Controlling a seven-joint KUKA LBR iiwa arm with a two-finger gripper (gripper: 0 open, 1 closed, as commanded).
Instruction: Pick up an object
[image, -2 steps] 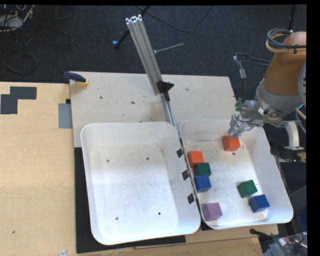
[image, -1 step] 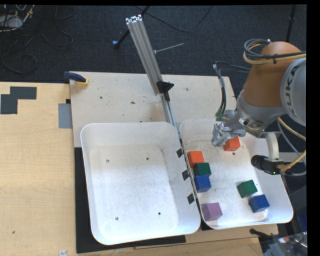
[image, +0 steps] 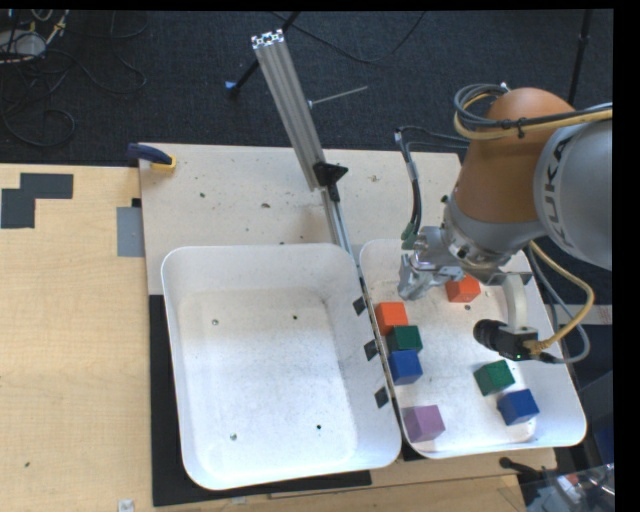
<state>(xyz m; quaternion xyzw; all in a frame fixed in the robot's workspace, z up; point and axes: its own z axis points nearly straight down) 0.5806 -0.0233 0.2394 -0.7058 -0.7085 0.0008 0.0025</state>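
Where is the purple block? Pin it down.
The purple block lies in the right bin, near its front-left corner, just below the blue block by the divider.

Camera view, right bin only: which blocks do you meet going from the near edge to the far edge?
Purple block → blue block → green block → blue block → dark green block → orange block → orange block beside the gripper.

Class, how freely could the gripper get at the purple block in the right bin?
Probably yes: the purple block lies apart near the front wall, nothing on top; the gripper hangs farther back.
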